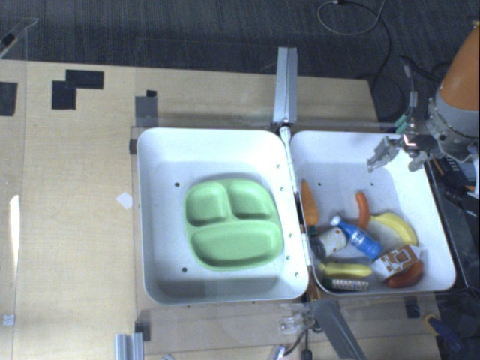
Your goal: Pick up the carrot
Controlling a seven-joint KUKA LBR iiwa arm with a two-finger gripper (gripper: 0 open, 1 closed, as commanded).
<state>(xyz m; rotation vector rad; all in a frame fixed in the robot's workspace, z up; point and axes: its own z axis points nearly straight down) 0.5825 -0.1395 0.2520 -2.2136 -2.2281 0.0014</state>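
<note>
Two shallow white bins are seen side by side on the wooden worktop [75,223]. In the left bin [161,223] a green divided plate [234,224] is laid flat, near the middle. The carrot [309,202] is found in the right bin [337,163], lying along its left wall, just beside the divider between the two bins, with its length pointing away from the camera. Near it, toward the front of the bin, a blue and white bottle [352,238], a small dark can [330,241], a yellow corn cob [345,270], a banana [397,227], a red sausage [363,207] and a brown and white carton [396,260] are gathered close together. The hand [390,150] is held above the far right part of the right bin, well apart from the carrot. Nothing is seen between its fingers, and they appear spread, though the view is small and somewhat blurred there.
</note>
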